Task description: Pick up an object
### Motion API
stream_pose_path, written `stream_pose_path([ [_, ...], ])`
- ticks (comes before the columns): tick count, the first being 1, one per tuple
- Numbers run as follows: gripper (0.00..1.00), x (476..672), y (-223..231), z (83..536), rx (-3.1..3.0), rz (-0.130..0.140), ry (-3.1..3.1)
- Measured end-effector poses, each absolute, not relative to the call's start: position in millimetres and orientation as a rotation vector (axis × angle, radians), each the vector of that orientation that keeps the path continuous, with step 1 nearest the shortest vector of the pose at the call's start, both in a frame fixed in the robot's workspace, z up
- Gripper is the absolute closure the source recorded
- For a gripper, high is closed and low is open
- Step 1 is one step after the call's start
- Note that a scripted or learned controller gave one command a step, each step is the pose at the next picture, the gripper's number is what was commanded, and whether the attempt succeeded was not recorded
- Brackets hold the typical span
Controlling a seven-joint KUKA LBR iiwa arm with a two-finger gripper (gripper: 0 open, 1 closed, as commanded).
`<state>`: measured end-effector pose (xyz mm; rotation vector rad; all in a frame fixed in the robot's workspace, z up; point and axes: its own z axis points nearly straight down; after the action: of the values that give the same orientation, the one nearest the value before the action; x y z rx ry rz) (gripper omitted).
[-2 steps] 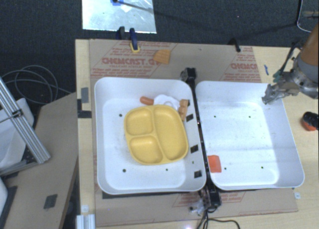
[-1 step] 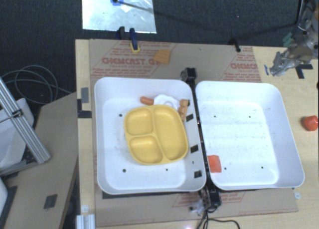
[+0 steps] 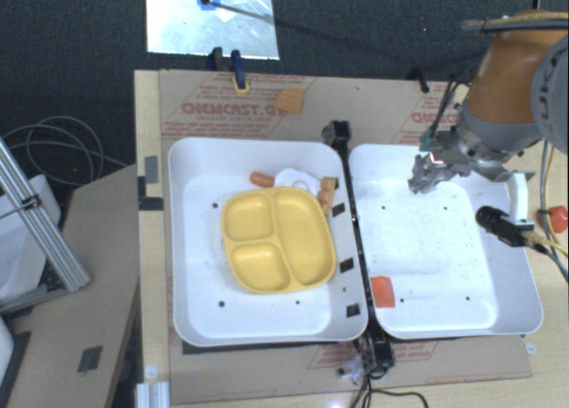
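Gripper (image 3: 425, 177) hovered over right bin's (image 3: 498, 308) back-left area, grip state unclear; orange block (image 3: 381, 291) lay at bin's front-left corner, prob. light, stiff, small, best pinched across flat sides w/ vertical approach.

Grey arm (image 3: 553, 95), orange band (image 3: 507, 73), dark metal claw (image 3: 425, 175)

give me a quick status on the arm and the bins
Gripper over right bin, upper left part. Orange block alone at that bin's lower left. Yellow tray fills left bin, small pieces behind it.
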<state>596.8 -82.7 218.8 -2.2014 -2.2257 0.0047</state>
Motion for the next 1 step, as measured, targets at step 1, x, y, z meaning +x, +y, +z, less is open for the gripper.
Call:
stream_pose_path([
  [1, 0.00, 599.2, -89.2, 224.8, -2.220, -0.001, -2.225],
])
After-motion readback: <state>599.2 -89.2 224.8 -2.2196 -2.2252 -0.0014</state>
